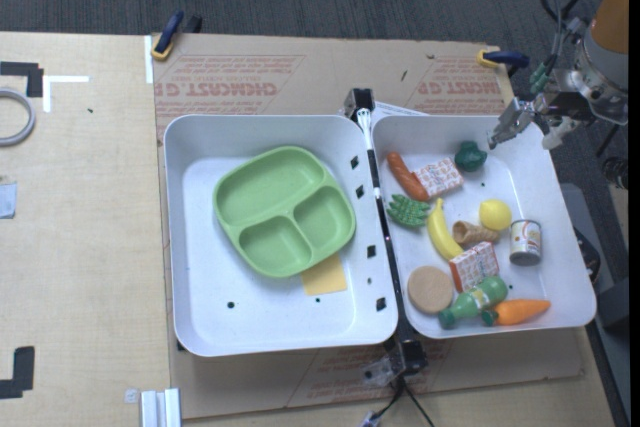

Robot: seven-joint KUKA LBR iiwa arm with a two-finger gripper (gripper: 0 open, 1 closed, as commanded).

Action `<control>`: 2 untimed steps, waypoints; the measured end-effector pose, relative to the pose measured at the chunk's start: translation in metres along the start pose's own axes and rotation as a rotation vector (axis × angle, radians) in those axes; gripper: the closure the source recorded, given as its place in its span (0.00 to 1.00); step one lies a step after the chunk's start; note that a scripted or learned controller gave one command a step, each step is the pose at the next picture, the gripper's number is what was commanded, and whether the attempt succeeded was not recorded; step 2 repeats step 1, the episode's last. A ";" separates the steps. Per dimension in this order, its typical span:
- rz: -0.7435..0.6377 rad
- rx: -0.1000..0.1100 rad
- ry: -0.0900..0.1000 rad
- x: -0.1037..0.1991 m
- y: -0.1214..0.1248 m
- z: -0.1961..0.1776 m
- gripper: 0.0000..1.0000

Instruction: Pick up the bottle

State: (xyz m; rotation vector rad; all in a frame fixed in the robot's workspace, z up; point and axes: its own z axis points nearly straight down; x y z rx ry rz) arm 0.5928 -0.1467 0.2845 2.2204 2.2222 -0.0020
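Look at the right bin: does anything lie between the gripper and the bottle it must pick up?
Yes. The gripper hangs over the bin's far right corner; the green bottle lies at the near edge. Between them sit a lemon, a can and a small carton, with a carrot touching the bottle.

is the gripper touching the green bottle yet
Apart. The camera view shows the gripper above the right bin's far edge, while the green bottle lies at the near end, with several toys between them.

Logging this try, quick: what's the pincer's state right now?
Pincer: open, holding nothing, above the right bin's far edge; the bottle lies untouched.
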 end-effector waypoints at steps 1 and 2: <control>-0.002 0.000 -0.001 0.000 0.000 -0.009 1.00; -0.002 0.000 -0.001 0.000 0.000 -0.009 1.00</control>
